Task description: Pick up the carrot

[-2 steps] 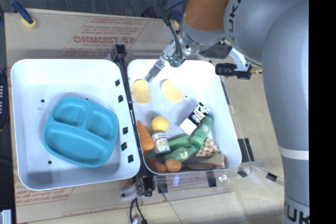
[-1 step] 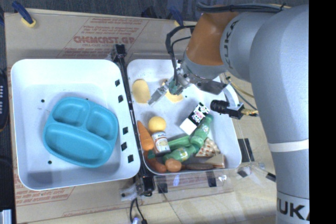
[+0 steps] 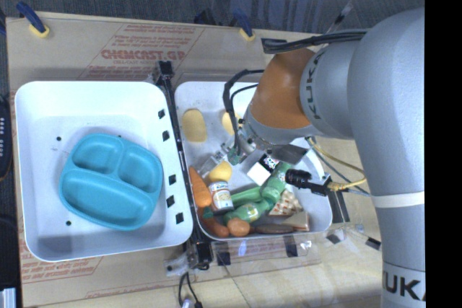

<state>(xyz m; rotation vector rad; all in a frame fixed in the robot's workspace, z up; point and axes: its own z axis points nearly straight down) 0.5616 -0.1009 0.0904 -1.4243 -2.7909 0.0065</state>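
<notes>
The carrot lies against the right bin's left wall, crowded by bottles. The claw hovers near; its grip I cannot tell. It should descend along that wall.

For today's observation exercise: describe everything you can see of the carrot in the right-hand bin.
The carrot is a smooth orange piece, plastic-looking, tapered, with no visible green top. It lies flat along the left wall of the right bin, running slantwise from upper left to lower right. Its lower end meets a small jar with a red-and-white label, with other toy foods crowded beside it. The gripper hovers close to its upper right.
</notes>
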